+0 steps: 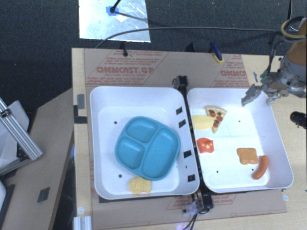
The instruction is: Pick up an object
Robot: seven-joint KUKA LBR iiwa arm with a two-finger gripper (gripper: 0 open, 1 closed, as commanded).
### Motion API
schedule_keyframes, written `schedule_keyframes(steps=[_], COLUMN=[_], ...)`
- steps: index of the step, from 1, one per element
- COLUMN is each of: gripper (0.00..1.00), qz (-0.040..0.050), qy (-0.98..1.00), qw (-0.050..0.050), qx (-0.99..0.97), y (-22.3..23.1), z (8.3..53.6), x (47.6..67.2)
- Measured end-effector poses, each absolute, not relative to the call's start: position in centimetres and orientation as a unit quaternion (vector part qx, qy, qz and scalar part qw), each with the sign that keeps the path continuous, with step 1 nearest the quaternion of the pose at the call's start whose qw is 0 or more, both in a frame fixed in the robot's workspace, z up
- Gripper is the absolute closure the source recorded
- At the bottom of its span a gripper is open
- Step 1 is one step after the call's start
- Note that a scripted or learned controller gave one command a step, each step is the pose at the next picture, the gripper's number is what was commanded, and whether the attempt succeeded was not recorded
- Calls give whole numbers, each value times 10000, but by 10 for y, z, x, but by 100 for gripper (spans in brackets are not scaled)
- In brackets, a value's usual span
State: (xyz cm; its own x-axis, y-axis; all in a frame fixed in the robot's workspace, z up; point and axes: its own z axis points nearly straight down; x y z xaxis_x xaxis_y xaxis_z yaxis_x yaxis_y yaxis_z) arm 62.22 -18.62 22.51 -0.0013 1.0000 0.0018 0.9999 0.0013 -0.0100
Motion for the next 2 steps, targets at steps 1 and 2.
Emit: schedule_keyframes(steps=[1,2], gripper=[0,0], qz=[-5,6], qy=[-7085,-7088], qw=[-10,7], qx=[-7057,-7054], y=[-186,-183], z=[233,171], x=[625,629])
